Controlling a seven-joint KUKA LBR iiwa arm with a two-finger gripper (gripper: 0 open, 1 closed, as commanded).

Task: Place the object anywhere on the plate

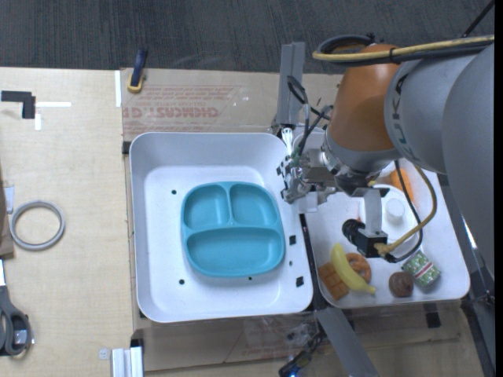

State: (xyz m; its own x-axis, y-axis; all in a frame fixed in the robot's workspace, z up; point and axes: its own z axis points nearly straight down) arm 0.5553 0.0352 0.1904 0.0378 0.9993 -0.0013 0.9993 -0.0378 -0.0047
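Observation:
A light blue plate (233, 228) with three compartments lies in the middle of the left white bin (157, 163). Nothing rests on the plate. The arm's orange band and grey wrist hang over the rim between the two bins, and the gripper (297, 185) sits low at the left bin's right wall, just right of the plate's upper right corner. Cables and the wrist body cover its tips. In the right bin (452, 285) lie a yellow banana (350, 271) on an orange piece, a brown ball (400, 284) and a small green-and-white cup (422, 269).
A grey tape ring (34, 225) and scissors (13, 330) lie on the wooden bench at the left. A blue-and-yellow clip (138, 69) sits behind the left bin. A black-and-white part (366, 228) hangs from the arm over the right bin.

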